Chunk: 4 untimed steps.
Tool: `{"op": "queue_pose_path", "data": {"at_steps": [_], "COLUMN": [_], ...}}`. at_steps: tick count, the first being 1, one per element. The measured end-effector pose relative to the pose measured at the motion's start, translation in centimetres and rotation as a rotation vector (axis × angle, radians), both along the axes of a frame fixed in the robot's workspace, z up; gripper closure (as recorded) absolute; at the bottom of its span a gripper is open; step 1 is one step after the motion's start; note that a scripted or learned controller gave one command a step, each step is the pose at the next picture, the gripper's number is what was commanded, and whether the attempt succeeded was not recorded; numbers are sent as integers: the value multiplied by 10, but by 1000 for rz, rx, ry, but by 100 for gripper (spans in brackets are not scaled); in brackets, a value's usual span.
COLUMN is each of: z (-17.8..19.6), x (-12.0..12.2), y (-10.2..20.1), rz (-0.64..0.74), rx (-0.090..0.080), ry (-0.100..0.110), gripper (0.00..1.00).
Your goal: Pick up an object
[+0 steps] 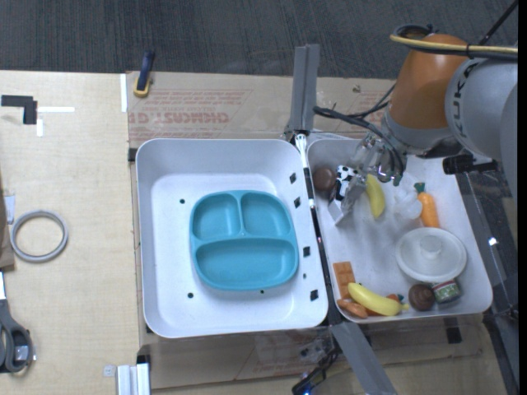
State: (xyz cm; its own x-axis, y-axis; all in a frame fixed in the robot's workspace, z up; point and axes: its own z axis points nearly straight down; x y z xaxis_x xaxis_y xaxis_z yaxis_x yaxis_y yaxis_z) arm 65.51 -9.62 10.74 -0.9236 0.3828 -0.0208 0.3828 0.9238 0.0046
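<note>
My gripper (367, 192) hangs low over the far left part of the right bin (473, 220), fingers open. A small yellow banana-shaped piece (375, 197) lies between them, its lower end showing. Just to the left sit a black-and-white toy (345, 174) and a brown round piece (324, 178), near the bin's left wall. I cannot tell whether the fingers touch the yellow piece.
The right bin also holds an orange carrot (428, 209), a white bowl (430, 253), a larger banana (375, 300), a brown ball (422, 296) and an orange block (343, 271). A teal divided plate (244, 239) lies in the left bin (156, 220). A tape ring (37, 235) rests on the bench.
</note>
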Motion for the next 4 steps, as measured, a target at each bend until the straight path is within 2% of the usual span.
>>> {"op": "queue_pose_path", "data": {"at_steps": [1,2,3,4], "z": [0,0,-1,-1], "x": [-35,-39,-1,-6], "y": [-14,-9,-30,-6], "rz": [-180,-319,-395,-578], "rx": [7,2,12,8], "ry": [-12,-10,4,-5], "gripper": [0,0,0,0]}}
